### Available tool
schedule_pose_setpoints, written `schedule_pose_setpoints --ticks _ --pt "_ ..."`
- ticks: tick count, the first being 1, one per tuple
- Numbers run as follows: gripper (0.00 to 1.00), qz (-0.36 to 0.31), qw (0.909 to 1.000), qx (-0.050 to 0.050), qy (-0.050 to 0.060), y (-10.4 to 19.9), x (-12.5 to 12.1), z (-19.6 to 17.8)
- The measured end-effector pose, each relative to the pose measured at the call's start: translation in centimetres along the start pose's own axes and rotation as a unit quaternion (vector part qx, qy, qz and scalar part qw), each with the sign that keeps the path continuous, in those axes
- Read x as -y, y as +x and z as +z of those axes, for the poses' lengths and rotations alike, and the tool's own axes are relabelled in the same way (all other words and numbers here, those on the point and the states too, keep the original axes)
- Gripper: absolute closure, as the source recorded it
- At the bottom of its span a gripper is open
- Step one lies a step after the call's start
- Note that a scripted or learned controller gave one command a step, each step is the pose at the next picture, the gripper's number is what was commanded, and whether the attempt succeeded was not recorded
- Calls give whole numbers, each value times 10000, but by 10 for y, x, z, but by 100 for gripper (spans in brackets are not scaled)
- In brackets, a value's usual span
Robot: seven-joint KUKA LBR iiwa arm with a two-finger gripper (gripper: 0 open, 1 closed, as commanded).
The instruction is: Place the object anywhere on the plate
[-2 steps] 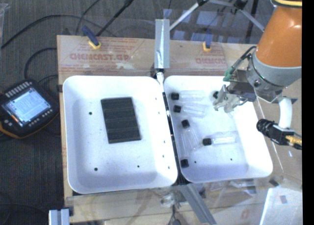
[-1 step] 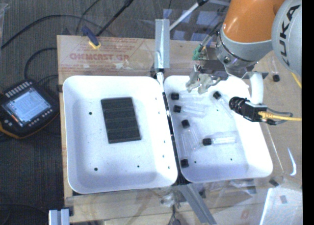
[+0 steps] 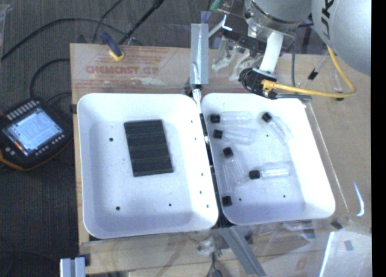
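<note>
A dark ribbed rectangular plate lies flat in the left white bin, a little left of its middle. Several clear vials with black caps lie scattered in the right white bin; one lies near the bin's middle and another near the far left corner. My gripper hangs above the bench just beyond the right bin's far edge, away from the vials and the plate. Its pale fingers stand apart with nothing between them.
A grey metal post stands at the far end of the seam between the bins. A yellow cable runs along the right bin's far rim. A teach pendant lies on the floor to the left.
</note>
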State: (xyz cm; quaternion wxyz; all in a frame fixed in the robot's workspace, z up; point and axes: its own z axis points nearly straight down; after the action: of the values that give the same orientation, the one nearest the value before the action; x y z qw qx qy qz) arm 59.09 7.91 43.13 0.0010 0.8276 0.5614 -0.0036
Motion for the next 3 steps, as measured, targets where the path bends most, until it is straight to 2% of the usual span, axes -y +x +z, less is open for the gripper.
schedule_pose_setpoints --ticks 1,2,3 --pt "100 141 9999 3 3 78 -11 0" --pt "100 358 9994 7 6 131 -32 1" --pt "100 -438 9990 0 1 172 -17 0"
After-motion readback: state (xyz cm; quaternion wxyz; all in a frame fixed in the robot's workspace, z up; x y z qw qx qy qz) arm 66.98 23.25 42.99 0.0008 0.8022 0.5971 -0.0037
